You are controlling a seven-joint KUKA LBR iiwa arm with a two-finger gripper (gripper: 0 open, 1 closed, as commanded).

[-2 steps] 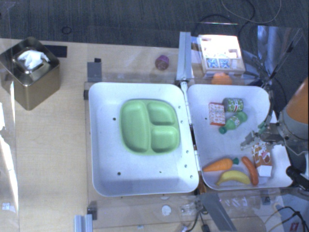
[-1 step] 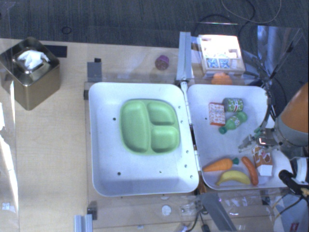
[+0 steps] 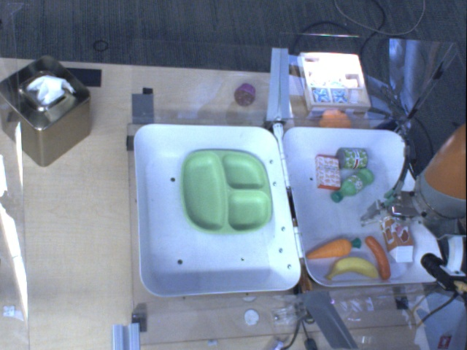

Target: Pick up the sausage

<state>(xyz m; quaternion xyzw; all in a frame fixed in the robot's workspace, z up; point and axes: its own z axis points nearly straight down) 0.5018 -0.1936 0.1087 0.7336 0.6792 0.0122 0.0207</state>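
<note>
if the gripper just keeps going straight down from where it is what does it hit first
Probably the bare floor of the right bin beside the sausage. The gripper hangs just up-view of the sausage's upper end, though depth is hard to judge from this slant.

Pale wooden bench point(image 3: 66, 217), dark grey carpet floor point(image 3: 182, 13) beyond, brass tissue box point(image 3: 45, 111) at left, black cable point(image 3: 372, 9) looping across carpet, bright even light

Sausage point(image 3: 377, 257) beside banana point(image 3: 353, 269) — right bin point(image 3: 306, 195)
</note>
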